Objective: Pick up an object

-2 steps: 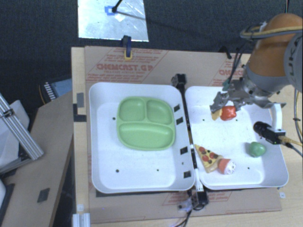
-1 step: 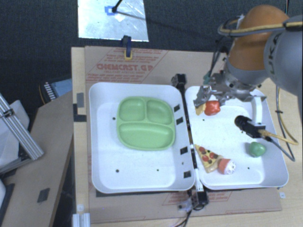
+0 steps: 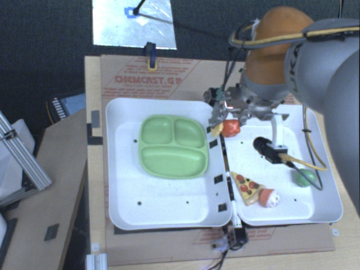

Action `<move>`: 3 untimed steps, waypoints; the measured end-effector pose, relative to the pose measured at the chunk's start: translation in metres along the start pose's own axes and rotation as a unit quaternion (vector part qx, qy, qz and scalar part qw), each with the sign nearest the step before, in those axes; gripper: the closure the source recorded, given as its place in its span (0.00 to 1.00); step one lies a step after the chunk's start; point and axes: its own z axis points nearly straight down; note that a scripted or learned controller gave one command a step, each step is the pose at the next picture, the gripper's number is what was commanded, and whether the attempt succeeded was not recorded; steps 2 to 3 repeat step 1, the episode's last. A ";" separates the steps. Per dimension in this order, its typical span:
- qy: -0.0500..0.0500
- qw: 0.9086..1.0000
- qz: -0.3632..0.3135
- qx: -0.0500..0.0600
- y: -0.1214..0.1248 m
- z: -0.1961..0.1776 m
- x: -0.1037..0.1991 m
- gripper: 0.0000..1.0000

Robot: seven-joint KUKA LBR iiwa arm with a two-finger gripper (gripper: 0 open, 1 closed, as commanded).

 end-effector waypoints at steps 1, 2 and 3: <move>0.000 1.000 0.000 0.000 0.003 0.003 0.049 1.00; 0.000 1.000 0.000 0.000 0.003 0.003 0.049 1.00; 0.000 1.000 0.000 0.000 0.003 0.003 0.049 1.00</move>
